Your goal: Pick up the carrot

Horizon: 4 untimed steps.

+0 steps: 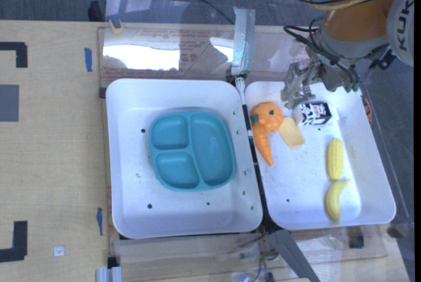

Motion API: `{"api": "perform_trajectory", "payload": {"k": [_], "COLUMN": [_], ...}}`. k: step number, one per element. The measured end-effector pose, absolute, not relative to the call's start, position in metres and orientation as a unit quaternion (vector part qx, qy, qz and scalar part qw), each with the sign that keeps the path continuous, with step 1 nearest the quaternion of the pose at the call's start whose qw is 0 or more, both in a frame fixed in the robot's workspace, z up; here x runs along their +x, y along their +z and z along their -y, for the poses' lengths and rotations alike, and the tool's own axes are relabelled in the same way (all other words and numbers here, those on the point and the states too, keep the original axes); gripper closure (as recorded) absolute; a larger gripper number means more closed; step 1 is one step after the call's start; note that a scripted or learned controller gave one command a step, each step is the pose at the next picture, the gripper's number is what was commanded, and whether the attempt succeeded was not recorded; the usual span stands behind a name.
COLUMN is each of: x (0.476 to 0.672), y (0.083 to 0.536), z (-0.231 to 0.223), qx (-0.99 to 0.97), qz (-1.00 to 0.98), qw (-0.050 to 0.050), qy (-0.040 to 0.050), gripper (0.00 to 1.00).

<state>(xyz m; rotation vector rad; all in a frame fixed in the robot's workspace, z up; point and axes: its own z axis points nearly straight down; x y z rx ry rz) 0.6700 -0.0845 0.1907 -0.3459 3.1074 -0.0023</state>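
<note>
Orange against white plastic: carrot point(264, 141) lying in the right bin point(378, 205), hard against the left wall, tip pointing toward the near edge, thick end tucked up against an orange fruit point(268, 115), pale yellow wedge point(291, 133) just beside. Gripper point(297, 89) hanging above the bin's far end, nothing between its metal parts; how wide the jaws stand, impossible to tell from up here. Approach stage by the look of it, no grasp yet. Next up, probably: slide toward the dividing wall, drop over the carrot's slim middle, clear of fruit and rim. Tight squeeze there. Corn cob point(335, 158) and banana point(335, 199) well apart, no trouble.
</note>
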Motion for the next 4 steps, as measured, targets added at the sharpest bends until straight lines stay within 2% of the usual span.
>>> {"api": "perform_trajectory", "payload": {"k": [1,2,3,4], "x": [0.669,0.630,0.668,0.657], "y": [0.197,0.444,0.436,0.437], "z": [0.051,0.110,0.131,0.175], "qx": [-0.039,-0.101,0.149,0.302], "qz": [-0.999,-0.995,-0.989,-0.953], "qw": [0.005,0.010,0.006,0.006], "qy": [0.0008,-0.0027,-0.0001,0.0001], "gripper": [1.00,1.00,1.00,1.00]}}
